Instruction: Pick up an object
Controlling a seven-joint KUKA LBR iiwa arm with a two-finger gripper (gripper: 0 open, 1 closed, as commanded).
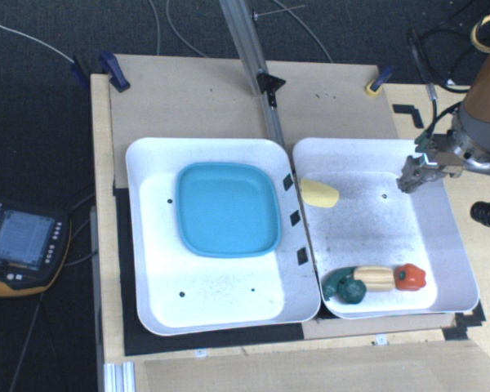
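Right now my jaws (412, 178) hang over the upper right part of the right bin (441, 227), near its right wall, with my grey wrist and the orange band of my arm (478, 109) coming in from the right edge above them. I cannot tell from this slanted look down how far apart they stand, and nothing shows between them. Below me the bin floor is speckled with dark marks. A pale yellow object (319, 193) lies at the bin's upper left, just beside the wall it shares with its neighbour, well apart from me. Along the bin's near edge three things lie in a row: a dark green object (344, 287) at the left, a tan, roll-shaped piece (375, 278) touching it in the middle, and a red object (409, 277) touching the roll's right end. The left bin (147, 243) holds a shallow blue tray (228, 210) with rounded corners, lying flat toward the bin's far side. Both bins sit side by side on the wooden counter (188, 96), where a metal rail (243, 31) runs down from the top to the gap between them. Blue clamps (114, 71) grip the counter's far edge. On the dark floor at the left lies a handheld control pendant (20, 247) with a lit screen.
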